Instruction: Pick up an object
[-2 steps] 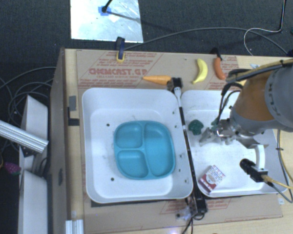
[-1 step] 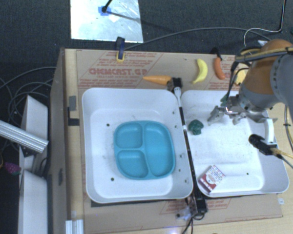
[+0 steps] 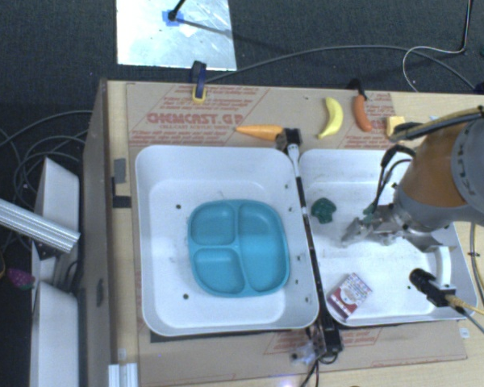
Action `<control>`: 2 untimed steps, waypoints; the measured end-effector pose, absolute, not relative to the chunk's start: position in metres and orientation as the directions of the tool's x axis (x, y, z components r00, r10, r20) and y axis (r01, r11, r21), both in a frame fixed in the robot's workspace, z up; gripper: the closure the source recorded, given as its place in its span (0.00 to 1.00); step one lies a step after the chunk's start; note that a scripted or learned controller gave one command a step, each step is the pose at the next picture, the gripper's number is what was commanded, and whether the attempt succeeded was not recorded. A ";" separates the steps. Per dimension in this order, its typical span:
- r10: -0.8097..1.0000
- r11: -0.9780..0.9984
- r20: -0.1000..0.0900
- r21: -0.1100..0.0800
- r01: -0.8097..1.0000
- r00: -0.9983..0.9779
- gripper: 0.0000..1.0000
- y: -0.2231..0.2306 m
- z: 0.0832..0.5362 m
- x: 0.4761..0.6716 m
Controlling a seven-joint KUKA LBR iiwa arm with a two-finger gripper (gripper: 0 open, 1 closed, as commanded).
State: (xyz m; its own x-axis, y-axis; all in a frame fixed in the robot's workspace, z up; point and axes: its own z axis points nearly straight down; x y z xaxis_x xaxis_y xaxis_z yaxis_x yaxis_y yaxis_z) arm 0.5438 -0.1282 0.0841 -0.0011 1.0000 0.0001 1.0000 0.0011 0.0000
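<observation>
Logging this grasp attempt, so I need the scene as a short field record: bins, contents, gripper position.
left bin: holds blue divided plate
right bin: holds green object and red-and-white packet
gripper: low in right bin, right of green object, nothing seen held
bench behind bins: carrot, banana

Blue divided plate [image 3: 238, 246], green toy [image 3: 323, 209], yellow banana [image 3: 332, 118], white bins [image 3: 165, 184].

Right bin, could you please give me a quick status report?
Gripper low over right bin, nothing visibly held. Green object just beside it. Red-and-white packet near front wall. Path unobstructed.
</observation>
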 end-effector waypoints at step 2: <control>1.000 0.001 0.000 0.000 1.000 -0.001 0.00 -0.115 0.084 0.503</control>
State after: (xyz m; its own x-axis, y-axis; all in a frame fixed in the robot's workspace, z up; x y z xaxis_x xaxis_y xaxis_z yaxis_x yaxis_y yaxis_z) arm 0.5027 -0.1154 0.0840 -0.0007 1.0000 0.0005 1.0000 0.0007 0.0001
